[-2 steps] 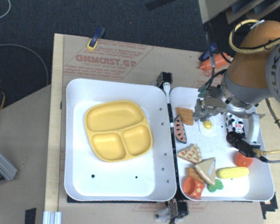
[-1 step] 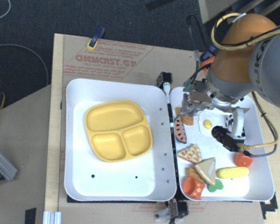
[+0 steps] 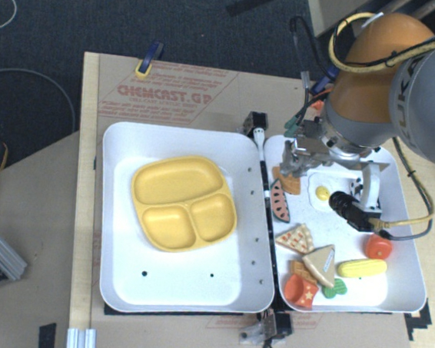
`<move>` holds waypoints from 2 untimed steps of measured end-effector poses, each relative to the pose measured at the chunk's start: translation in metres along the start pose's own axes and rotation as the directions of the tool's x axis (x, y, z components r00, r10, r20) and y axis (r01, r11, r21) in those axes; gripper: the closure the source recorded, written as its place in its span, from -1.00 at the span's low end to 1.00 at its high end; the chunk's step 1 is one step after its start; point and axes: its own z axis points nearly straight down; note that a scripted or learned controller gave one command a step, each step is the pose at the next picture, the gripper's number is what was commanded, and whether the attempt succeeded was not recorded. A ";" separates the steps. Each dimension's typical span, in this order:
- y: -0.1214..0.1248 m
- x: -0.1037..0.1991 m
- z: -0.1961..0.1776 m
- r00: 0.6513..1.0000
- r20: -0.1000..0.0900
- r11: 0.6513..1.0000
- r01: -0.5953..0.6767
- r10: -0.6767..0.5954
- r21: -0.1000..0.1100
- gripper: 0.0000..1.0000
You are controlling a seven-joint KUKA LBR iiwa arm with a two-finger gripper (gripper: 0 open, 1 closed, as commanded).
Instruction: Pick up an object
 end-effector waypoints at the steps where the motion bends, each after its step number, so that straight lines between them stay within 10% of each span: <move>1: -0.003 -0.009 -0.005 1.000 0.000 1.000 -0.002 0.002 0.001 1.00; 2: 0.000 0.000 0.004 1.000 0.001 1.000 -0.001 0.001 0.006 1.00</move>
